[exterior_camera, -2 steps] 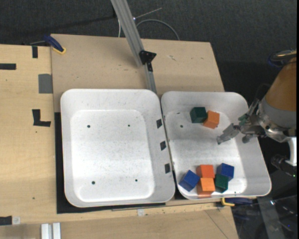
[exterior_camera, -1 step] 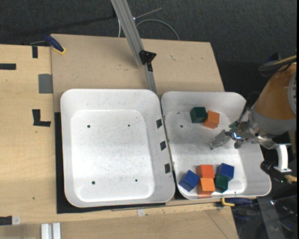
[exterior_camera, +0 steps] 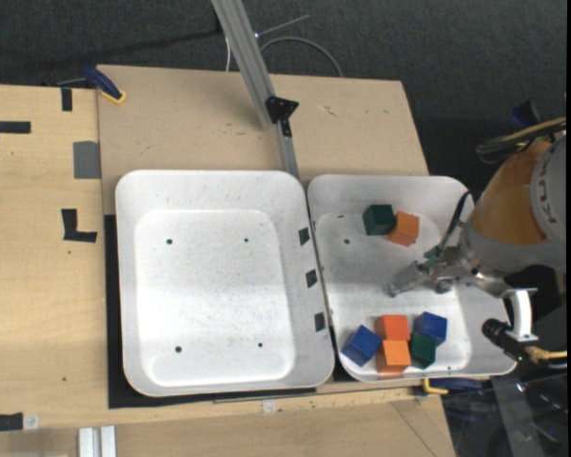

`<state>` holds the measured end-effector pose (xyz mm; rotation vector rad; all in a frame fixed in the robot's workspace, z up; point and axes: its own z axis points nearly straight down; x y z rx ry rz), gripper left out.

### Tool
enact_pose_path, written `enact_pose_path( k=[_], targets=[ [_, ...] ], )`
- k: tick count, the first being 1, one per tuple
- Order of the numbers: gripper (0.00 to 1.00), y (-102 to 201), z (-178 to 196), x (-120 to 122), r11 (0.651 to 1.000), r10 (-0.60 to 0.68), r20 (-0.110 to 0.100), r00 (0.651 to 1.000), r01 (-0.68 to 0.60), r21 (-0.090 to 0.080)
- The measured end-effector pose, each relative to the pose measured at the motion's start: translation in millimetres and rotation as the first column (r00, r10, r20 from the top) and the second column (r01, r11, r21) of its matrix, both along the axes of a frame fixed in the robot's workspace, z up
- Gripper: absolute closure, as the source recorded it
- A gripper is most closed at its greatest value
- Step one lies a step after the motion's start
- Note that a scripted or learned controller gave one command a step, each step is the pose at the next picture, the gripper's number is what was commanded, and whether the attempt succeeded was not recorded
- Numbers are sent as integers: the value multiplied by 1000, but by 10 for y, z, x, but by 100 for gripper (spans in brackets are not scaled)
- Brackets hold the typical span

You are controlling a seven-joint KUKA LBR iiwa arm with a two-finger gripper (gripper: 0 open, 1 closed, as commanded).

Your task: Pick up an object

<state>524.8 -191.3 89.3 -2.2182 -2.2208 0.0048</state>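
My gripper (exterior_camera: 404, 285) hangs over the right bin (exterior_camera: 347, 255), whether clenched I cannot tell; green block (exterior_camera: 379, 220) and orange block (exterior_camera: 404, 228) lie near the bin's far wall; more blocks (exterior_camera: 396, 341) cluster at its near wall.

- The bench (exterior_camera: 190, 122) is a light brown wooden board, set at a slant, with dark floor beyond its far edge.
- A black mat (exterior_camera: 111, 303) lies under the bins and shows along the left and near edges.
- The left bin (exterior_camera: 128, 255), white and shallow, sits on the mat.
- The right bin (exterior_camera: 347, 193) stands just beside it, their rims touching.
- Black tape marks (exterior_camera: 73, 224) lie on the bench's left part, with a grey patch (exterior_camera: 87, 159) farther back.
- A blue and yellow clamp (exterior_camera: 105, 84) grips the far left corner.
- A grey metal bar (exterior_camera: 247, 50) crosses the bench's far edge at a slant.
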Motion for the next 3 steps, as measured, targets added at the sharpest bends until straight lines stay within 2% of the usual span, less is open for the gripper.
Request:
enact_pose_path(
  k=[1,2,3],
  targets=[
    [100,4,118,5,1000,0,1,1000,0,1],
    [100,-21,748,19,1000,0,9,1000,0,-2],
    [100,-19,1192,31,1000,1,8,1000,-1,-1]
  ],
)
